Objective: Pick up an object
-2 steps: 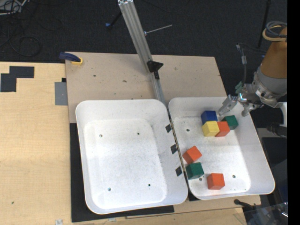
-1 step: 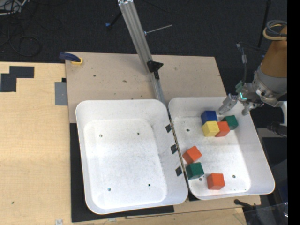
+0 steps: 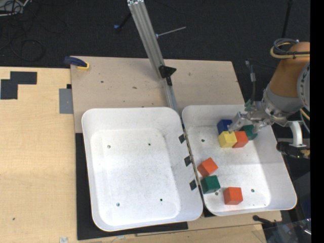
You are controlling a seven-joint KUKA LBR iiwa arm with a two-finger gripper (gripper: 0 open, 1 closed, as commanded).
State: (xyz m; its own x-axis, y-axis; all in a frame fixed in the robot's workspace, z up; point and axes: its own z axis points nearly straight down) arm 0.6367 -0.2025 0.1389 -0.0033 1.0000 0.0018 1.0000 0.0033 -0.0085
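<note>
I have the claw (image 3: 246, 121) down in the right-hand shallow white plastic bin (image 3: 276, 186), near that bin's far edge, where four small cubes crowd together: a blue cube (image 3: 224, 125), a yellow cube (image 3: 227, 139), a red-orange cube (image 3: 241, 139) and a green cube (image 3: 249, 131). The claw sits over the green one, just beside the blue, so I judge that cluster is the target. I cannot tell whether the claw is open, closed or gripping anything; its tips merge with the blocks from this angle. The cubes look matt, hard-edged and light, probably easy to pinch but prone to nudging their neighbours. Three more lie near the bin's front-left: an orange cube (image 3: 207, 166), a dark green cube (image 3: 210, 184) and another red-orange cube (image 3: 233, 195). The left white bin (image 3: 101, 135) shares the pale wooden counter (image 3: 126, 80).
</note>
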